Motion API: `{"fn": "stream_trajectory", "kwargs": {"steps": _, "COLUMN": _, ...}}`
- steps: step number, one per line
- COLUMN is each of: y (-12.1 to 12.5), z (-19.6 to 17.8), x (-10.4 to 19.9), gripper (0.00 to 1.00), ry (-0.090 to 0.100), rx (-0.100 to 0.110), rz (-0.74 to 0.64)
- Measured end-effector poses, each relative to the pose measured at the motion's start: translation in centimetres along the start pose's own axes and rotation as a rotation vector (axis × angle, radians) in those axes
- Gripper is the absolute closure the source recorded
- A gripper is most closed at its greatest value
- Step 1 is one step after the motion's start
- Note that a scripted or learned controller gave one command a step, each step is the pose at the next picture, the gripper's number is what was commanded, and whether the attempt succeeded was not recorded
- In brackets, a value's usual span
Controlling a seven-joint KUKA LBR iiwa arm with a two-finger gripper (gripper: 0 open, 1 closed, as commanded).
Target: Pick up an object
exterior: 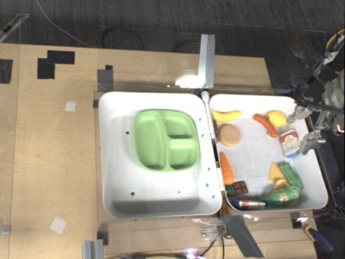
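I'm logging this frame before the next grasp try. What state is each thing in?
green tray: upright in the left bin, nothing in its compartments.
banana: lying flat.
carrot: lying flat.
small carton: lying on its side.
pincer: at the right bin's right rim, holding nothing visible.

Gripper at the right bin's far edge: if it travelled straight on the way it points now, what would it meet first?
Probably the small red-and-white carton, which lies just inside the right bin beside the gripper. Depth is unclear from above, so it could pass over the carton toward the red sausage.
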State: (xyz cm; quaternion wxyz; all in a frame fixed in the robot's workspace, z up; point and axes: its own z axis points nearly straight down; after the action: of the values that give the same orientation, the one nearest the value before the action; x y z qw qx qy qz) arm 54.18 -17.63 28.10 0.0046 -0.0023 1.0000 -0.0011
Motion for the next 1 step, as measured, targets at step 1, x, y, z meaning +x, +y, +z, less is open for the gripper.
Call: {"fn": "stream_trajectory", "kwargs": {"steps": 1, "y": -2.61, "z": 14.07, "x": 0.74, "gripper": 0.00, "ry": 0.011, "rx": -0.003, "rz": 0.055}}
